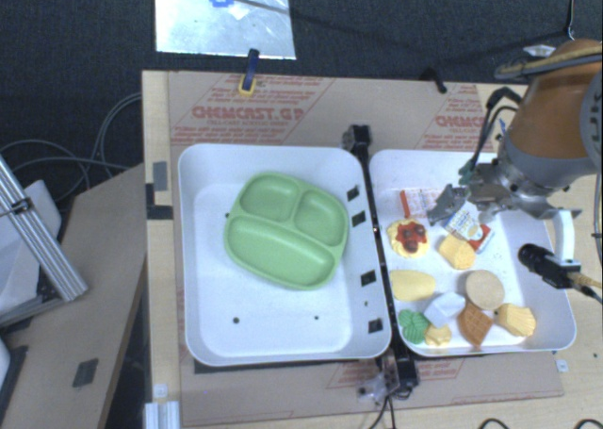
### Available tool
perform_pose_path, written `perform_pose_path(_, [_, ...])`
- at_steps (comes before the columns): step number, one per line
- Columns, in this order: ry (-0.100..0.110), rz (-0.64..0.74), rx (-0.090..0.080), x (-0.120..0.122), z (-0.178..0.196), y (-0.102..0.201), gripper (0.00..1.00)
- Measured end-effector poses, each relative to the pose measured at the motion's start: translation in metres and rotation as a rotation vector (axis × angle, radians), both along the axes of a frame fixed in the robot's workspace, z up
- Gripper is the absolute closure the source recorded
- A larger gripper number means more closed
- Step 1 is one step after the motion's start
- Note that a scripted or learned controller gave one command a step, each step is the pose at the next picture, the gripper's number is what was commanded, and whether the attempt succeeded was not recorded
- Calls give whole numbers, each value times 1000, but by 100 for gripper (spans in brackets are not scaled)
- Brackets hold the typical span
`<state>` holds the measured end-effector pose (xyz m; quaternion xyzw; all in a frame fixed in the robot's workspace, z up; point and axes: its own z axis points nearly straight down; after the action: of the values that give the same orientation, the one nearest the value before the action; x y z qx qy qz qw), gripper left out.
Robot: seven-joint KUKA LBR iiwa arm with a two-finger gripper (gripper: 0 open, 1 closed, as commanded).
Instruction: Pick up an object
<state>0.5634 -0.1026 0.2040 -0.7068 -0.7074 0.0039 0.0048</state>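
Camera view: we see the table (283, 97) carrying two white bins side by side. The left bin (203, 257), centre-left of the frame, holds a green divided plate (285, 229), lying flat and slightly rotated.

The right bin (565, 323), at right of frame, holds the loose objects. We note a red-and-yellow pizza piece (408, 237) near its left wall, a yellow block (457, 252) just right of it, a pale yellow oval (413, 284) below, a tan round disc (484, 289), a white piece (445, 307), a green item (412, 324) at the lower left corner, a brown wedge (474, 323) and a yellow-brown lump (514, 320).

The arm (556, 125) enters from the upper right. The claw (450, 206) hangs over the upper part of the right bin, just beside a white-and-red packet (468, 227). We cannot tell whether the claw is apart or together.
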Motion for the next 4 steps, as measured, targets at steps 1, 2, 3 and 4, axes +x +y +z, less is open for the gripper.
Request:
perform_pose_path(1, [-14, 3, -1, 3, 7, 0, 0])
perform_pose_path(2, [-9, 2, 0, 2, -49, 11, 0])
perform_pose_path(3, [-15, 1, -2, 7, -107, 5, 0])
perform_pose_path(4, [-25, 0, -2, 11, -115, 6, 0])
